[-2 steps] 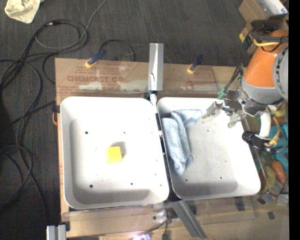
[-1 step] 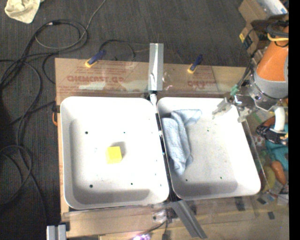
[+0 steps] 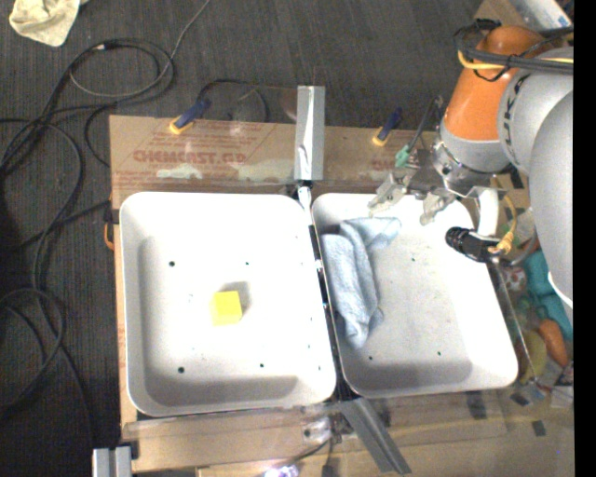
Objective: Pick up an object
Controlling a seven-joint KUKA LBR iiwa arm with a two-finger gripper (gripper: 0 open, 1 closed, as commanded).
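block [image 3: 226, 307] in left bin [image 3: 149, 233], towel [image 3: 354, 275] along right bin's [image 3: 447, 354] left wall

Bright, even light falls from above, and the white bins [image 3: 223, 210] almost glare. Shadows are soft and short. The arm [image 3: 549, 112] at the right is slightly blurred.

Arm [image 3: 521, 102] reaching from right; pincer [image 3: 407, 200] fingers spread, holding nothing.

Dark carpet floor [image 3: 242, 47], black cables [image 3: 56, 168], crumpled rag [image 3: 45, 19] top left.
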